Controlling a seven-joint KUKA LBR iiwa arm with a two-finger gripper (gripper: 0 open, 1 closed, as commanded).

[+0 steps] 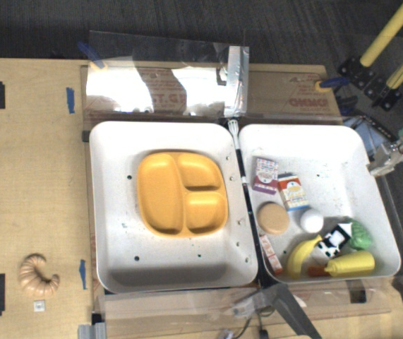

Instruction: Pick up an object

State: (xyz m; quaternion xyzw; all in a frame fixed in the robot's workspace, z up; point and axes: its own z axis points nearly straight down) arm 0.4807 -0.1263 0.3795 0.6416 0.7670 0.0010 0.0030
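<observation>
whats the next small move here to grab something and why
Probably bring the arm in over the right bin and lower toward the round tan disc. All the loose items lie in that bin, and the disc sits a little apart from the banana and small boxes, so it looks easiest to close on.

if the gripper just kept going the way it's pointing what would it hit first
Probably the right bin itself. The gripper sits at that bin's right rim, seemingly aimed leftward and down, so the rim or bare floor comes before the small carton. Depth is unclear.
</observation>
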